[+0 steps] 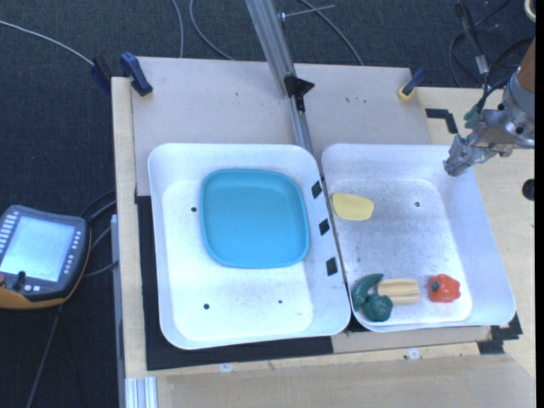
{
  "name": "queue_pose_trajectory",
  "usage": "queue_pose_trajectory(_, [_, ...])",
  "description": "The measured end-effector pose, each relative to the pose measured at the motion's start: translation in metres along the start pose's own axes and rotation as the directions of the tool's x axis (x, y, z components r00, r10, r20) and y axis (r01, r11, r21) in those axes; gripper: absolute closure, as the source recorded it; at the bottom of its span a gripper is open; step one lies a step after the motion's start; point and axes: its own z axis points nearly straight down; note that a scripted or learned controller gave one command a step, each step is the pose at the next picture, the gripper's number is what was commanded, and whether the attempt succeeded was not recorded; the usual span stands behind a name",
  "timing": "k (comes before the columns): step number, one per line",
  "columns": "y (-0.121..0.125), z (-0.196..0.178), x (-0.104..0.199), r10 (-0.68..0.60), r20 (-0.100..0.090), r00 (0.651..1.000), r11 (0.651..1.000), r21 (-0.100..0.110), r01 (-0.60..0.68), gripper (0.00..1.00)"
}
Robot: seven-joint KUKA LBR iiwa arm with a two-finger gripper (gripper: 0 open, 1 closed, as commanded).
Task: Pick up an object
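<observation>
— Yellow piece [352, 206]: where is it seen?
— In the right bin [484, 228], near its left wall, well apart from the gripper [457, 161], which hangs over the bin's upper right corner.
— And the fingers?
— Their state cannot be told.
— Other objects?
— Green [371, 297], wooden [399, 291] and red [443, 288] pieces are lined along the near edge.

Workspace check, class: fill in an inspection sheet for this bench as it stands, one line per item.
Surface: wooden bench with left bin and right bin side by side.
Job's things: yellow piece, green piece, wooden block, red piece, all in right bin.
Clutter: blue plate in left bin.
Grippers: pincer above right bin's far right corner.
Cables: black cables on the floor.
Surroundings: handheld control screen at left.
</observation>
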Motion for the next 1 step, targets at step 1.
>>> queue_pose_trajectory(1, [0.0040, -0.0012, 0.0628, -0.005, -0.002, 1.000, 1.000, 0.001, 0.005, 1.00])
